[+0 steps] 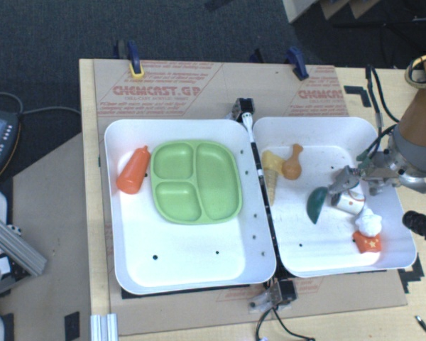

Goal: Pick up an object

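Camera view: I see gripper [346, 185] low in right bin [319, 261], just beside dark green piece [317, 204] and small white item [349, 204]. Can't tell finger state. Left bin [184, 261] holds green divided plate [197, 182], orange bottle [133, 170] beside it.

In the left bin [128, 261], a green divided plate [197, 181] fills the far middle, with an orange bottle [133, 170] just beside its left edge; the near half of the floor is bare. In the right bin [305, 258], a cone [271, 168] and a tan pear-shaped toy [292, 164] crowd the far left. A dark green piece [317, 204], a white tube [349, 203] and a white-and-orange toy [368, 231] cluster at the right, under the gripper [348, 183]. The near left floor lies open.
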Available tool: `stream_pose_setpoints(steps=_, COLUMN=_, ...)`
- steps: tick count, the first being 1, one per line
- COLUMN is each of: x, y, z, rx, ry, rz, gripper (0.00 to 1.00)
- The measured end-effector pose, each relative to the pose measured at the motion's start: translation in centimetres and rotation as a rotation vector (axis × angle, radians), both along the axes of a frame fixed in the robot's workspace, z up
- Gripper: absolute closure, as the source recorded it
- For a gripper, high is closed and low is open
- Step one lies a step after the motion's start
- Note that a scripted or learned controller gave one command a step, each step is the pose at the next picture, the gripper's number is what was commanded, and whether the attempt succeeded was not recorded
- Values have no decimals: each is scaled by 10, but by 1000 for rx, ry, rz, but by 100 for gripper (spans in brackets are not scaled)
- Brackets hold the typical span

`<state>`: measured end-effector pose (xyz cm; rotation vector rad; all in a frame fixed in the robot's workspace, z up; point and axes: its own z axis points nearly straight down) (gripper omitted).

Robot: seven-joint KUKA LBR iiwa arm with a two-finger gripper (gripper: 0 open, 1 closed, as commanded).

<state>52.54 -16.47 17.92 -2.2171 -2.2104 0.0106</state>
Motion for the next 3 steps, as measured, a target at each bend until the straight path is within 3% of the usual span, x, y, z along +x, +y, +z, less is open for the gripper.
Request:
stream_pose_setpoints(steps=1, x=3, y=0, z=6, rx=-3, ry=-13, rz=3, gripper=0)
stream_pose_setpoints(steps=2, x=8, y=0, z=-55, rx=-1, ry=-8, rz=4, gripper=0)
stream_pose_setpoints(steps=3, x=15, y=-4, z=-69, rx=-16, ry=-38, rz=3, gripper=0)
